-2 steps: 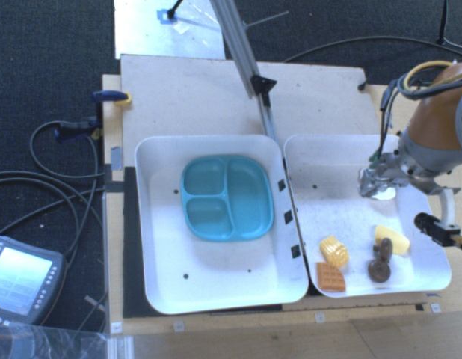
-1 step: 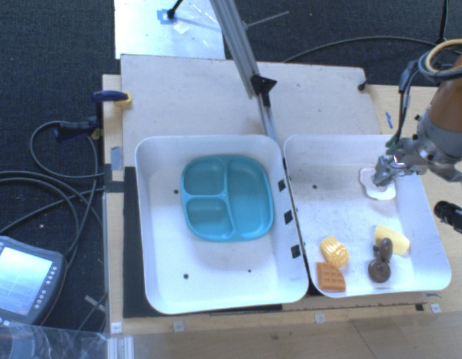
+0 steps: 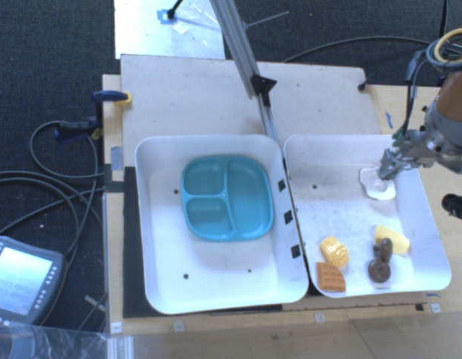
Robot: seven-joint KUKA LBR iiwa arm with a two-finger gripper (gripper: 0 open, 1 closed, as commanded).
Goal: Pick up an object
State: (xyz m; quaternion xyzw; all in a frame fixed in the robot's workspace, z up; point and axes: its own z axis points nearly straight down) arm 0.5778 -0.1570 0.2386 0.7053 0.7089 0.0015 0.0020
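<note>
We see the gripper lowered onto a flat, pale, rounded piece near the far wall of the right bin; we cannot tell its finger state. Nearby lie a ridged yellow lump, an orange waffled square, a yellow wedge and a knobbly brown figure. A smooth teal divided plate sits in the left bin.

Bright, even overhead light, cool bluish cast.
Soft shadows under the teal three-compartment plastic plate; mild glare on the two shallow white plastic bins; slightly soft focus, grainy throughout.
</note>
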